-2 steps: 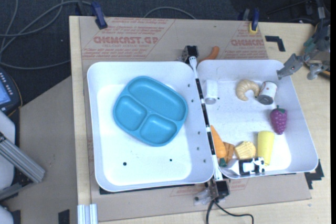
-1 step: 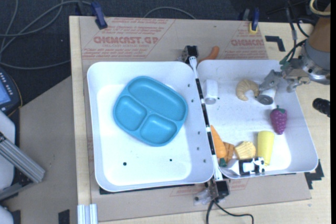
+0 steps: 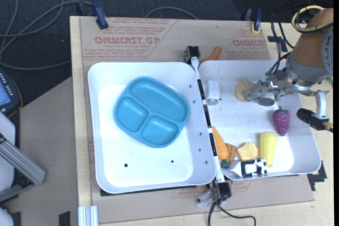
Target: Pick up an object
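Note:
My gripper (image 3: 260,95) is low over the back part of the right bin (image 3: 304,164), with the grey and orange arm (image 3: 311,55) coming in from the right. It sits right beside a tan ridged object (image 3: 242,89), touching or nearly touching its right side. A purple grape bunch (image 3: 281,121) lies just in front of the gripper to the right. Nearer the front lie a yellow piece (image 3: 268,146), an orange carrot (image 3: 221,146), a pale cracker-like piece (image 3: 246,151) and a black-and-white toy (image 3: 254,168). A small white cylinder (image 3: 213,90) rests by the bin's left wall.
The left bin (image 3: 106,166) holds a blue divided plate (image 3: 152,111). An orange item (image 3: 214,53) lies outside the bins at the back, near a black clamp (image 3: 192,52). Cables hang around the arm at the right edge.

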Motion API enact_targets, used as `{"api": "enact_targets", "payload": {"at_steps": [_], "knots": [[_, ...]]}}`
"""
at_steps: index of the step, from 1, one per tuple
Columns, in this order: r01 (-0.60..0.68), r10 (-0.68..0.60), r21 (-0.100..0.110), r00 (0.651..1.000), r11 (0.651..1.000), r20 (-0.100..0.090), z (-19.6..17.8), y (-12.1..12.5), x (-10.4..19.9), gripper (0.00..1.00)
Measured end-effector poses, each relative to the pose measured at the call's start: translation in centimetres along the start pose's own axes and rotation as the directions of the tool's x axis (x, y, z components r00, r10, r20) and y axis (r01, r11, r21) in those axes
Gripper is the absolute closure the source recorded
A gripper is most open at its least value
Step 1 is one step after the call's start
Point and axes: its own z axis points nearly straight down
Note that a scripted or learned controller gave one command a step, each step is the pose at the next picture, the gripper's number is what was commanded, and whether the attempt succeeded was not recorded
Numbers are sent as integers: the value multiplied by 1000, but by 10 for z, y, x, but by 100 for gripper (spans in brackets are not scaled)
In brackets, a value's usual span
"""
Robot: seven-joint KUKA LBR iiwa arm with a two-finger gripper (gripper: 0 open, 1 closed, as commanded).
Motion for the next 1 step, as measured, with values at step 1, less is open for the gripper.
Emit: {"api": "enact_targets", "payload": {"at_steps": [1], "knots": [[0,0,-7,1000,1000,6,-15,1,-2,100]]}}
